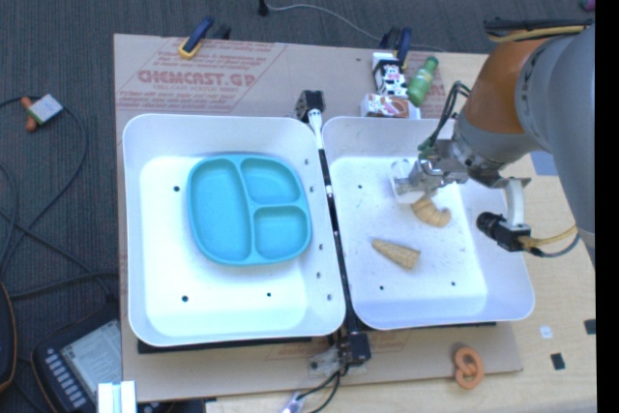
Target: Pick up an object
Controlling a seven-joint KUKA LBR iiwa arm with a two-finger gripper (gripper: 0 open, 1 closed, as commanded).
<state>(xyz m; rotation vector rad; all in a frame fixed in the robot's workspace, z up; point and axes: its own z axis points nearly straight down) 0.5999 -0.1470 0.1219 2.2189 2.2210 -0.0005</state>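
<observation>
Cone [397,252] lies apart from gripper [414,183].

We count two white bins, the left bin [155,305] and the right bin [503,295], side by side on one cardboard sheet [193,77]. In the left one we see one blue divided plate [250,209] with three compartments; in the right, two tan food pieces [397,252] [431,213]. On the sheet we find one green bottle [421,80], one orange ring [468,366] and two blue clamps [196,35] [402,41]
</observation>
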